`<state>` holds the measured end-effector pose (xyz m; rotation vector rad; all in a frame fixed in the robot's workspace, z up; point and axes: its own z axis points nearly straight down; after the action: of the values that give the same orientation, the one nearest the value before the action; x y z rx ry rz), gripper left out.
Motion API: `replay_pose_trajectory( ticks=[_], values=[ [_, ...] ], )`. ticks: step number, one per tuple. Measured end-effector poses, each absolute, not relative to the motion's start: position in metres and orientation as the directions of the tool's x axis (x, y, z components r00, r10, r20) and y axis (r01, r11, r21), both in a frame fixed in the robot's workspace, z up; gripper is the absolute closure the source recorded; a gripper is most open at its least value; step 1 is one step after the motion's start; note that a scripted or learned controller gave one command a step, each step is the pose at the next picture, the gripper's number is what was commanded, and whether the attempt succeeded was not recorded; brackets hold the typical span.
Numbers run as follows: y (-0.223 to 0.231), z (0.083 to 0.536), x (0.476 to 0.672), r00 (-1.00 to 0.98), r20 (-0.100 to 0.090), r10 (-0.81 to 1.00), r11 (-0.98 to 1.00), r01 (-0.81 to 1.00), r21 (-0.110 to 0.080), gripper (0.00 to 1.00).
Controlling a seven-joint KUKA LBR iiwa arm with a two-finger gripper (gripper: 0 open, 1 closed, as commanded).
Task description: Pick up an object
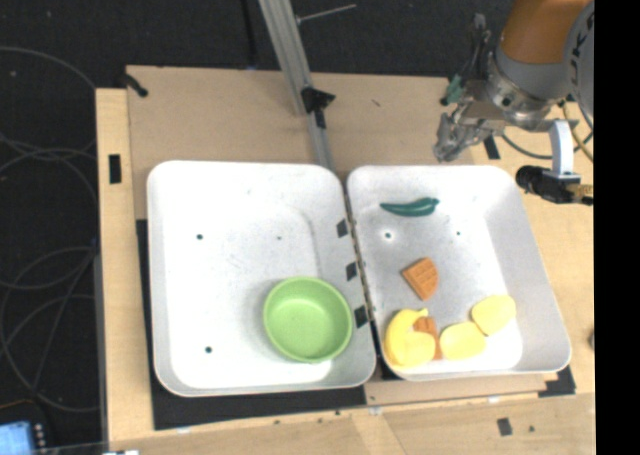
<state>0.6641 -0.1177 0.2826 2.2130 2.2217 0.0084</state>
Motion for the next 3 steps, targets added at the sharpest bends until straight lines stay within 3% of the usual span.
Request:
replay_pose_trajectory(
  ticks=[3],
  values=[
    [0.017,0.263,0.649,-0.005,-0.001,1.000,0.005,1.000,-0.001,1.00]
  ],
)
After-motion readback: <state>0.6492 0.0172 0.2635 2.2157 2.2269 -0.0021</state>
